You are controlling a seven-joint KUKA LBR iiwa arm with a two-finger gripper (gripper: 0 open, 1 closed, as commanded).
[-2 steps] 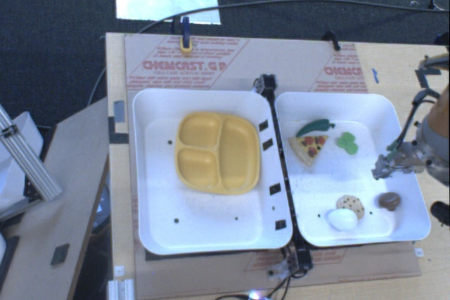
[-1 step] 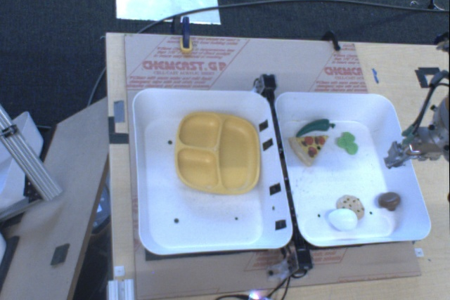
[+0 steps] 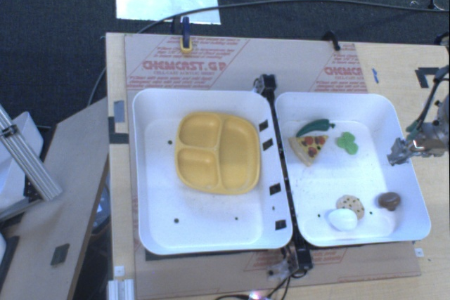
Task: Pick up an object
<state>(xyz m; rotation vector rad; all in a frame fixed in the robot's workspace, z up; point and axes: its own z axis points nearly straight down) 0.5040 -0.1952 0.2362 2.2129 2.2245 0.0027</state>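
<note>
Two shallow white bins are sitting side by side on the surface (image 3: 119, 172), the left bin (image 3: 151, 221) carrying a yellow divided plate (image 3: 216, 152) and the right bin (image 3: 415, 218) carrying the small toy foods that the task could be drawing from. A pizza slice (image 3: 309, 147) is lying near the right bin's middle with a dark green pepper (image 3: 315, 127) touching its upper edge and a light green leafy piece (image 3: 346, 143) just beside them. Toward the near wall, a cookie (image 3: 349, 205) is resting against a white egg (image 3: 343, 220), and a brown piece (image 3: 389, 201) is sitting apart near the right-hand wall. The scattering probably is giving the program separate targets, with the plate kept out of the way in the other bin.

The end effector (image 3: 401, 154) is hovering over the right bin's right-hand rim, above the bin floor and close to none of the foods; the brown piece is lying nearest. How wide it is standing is too small and blurred to tell, and nothing is showing between its tips, so no pick is looking made yet.

A protective sheet under the bins is reading "CHEMCAST GP" in red, once by the left bin's far corner (image 3: 184, 67) and again, slanted, beyond the right bin (image 3: 342, 71).
</note>
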